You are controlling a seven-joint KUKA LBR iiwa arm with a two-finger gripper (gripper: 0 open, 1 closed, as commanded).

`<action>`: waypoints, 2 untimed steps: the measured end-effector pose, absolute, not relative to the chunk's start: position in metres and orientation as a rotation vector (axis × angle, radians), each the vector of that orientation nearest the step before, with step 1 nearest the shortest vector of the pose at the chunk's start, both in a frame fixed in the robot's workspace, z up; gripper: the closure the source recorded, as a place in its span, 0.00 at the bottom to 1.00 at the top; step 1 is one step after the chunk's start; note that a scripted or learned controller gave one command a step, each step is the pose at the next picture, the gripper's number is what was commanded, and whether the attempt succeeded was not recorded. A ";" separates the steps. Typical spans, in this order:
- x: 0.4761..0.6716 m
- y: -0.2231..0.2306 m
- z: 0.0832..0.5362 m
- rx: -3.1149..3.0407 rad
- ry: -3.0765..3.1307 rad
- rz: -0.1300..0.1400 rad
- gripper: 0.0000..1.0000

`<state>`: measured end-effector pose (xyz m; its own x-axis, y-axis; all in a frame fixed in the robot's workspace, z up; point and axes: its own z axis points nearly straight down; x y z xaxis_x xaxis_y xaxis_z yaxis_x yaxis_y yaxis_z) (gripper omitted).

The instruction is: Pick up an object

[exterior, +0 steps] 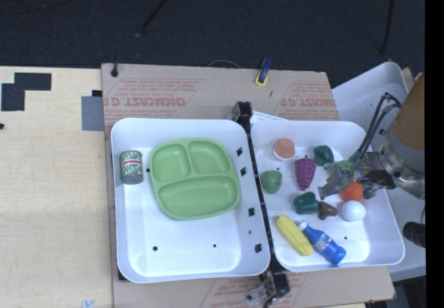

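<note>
A: What takes up the most room?

B: The two white bins side by side on a cardboard sheet (208,91). The left bin (139,251) carries a green divided plate (194,178), and a small can (131,166) stands just left of it, near the bin's wall.

A: And the right bin (388,244)?

B: That one is crowded. The arm (409,140) comes in from the right, and its gripper (341,182) hangs low over the bin's right half.

A: Is it holding something?

B: I cannot tell whether the fingers are apart or together; they show as a dark, blurred shape. An orange ball (352,191) lies just beside them, with a white egg (353,211) touching it below.

A: What else, going down in size?

B: A corn cob (294,235) near the front, with a blue bottle (323,243) just right of it. A purple bunch of grapes (304,172) sits in the middle, a pink-and-white round piece (283,148) above it, a green pepper (270,181) near the divider, one dark green piece (322,155) toward the back, another (305,202) in the middle, and a small brown thing (327,210) beside the egg.
</note>
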<state>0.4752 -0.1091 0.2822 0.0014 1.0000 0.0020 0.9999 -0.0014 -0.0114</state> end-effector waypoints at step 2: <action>0.478 -0.113 0.241 -2.216 -2.217 0.007 0.00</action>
